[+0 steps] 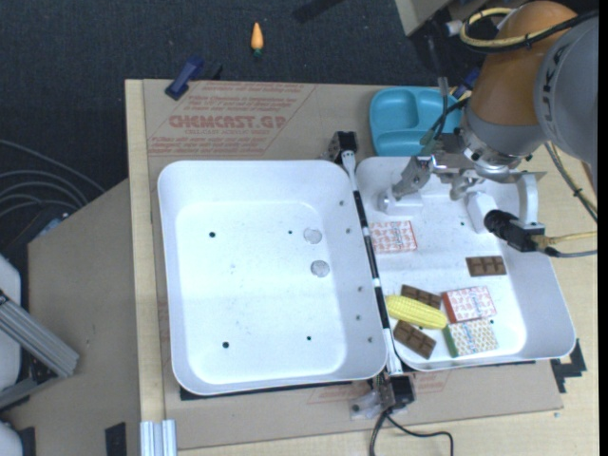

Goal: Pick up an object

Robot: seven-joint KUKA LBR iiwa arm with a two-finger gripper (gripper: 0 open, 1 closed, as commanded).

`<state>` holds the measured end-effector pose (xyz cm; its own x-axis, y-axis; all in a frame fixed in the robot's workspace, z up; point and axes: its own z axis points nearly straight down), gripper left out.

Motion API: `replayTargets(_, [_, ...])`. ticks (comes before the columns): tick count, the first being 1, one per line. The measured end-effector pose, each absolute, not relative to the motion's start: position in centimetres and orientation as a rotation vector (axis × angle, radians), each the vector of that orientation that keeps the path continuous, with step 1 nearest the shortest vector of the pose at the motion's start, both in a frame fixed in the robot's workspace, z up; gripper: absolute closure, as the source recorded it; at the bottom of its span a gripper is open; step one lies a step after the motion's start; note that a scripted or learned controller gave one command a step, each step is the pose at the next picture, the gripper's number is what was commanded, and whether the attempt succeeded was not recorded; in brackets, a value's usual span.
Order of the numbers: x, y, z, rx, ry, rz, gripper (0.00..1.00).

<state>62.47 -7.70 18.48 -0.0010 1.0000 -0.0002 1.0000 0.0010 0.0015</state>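
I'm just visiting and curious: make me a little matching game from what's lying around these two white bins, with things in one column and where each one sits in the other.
Things:
1. corn cob
2. blue dish
3. orange carrot-like toy
4. two round discs

Places:
A. on the dark floor beyond the bench
B. in the left bin
C. in the right bin, among flat patterned cards and brown pieces
D. on the bench behind the right bin

Pairs: 1-C, 2-D, 3-A, 4-B
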Motion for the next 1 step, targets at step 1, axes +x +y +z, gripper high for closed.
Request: replayTargets(1, [64.38, -12.62, 9.99, 2.222, 2.221, -0.005, 0.00])
